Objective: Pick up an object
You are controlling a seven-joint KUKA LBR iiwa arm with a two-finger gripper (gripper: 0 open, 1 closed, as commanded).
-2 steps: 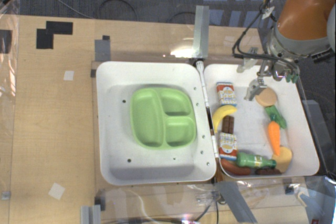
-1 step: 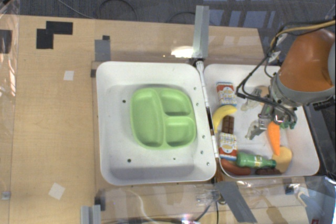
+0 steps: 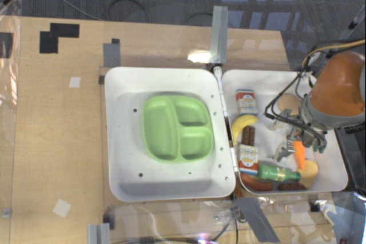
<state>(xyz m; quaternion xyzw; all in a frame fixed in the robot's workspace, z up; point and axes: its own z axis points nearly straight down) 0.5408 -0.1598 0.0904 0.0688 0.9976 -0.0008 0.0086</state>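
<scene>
Lying nearest, the small green plastic bottle (image 3: 278, 172) is looking light, stiff, slippery; the pincer (image 3: 291, 146), state unclear, is hovering over the orange carrot (image 3: 299, 154).

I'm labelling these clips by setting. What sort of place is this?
Probably a robotics lab bench: two white bins fixed on a wooden table, toy food like a banana, and a cabled robot arm.
</scene>
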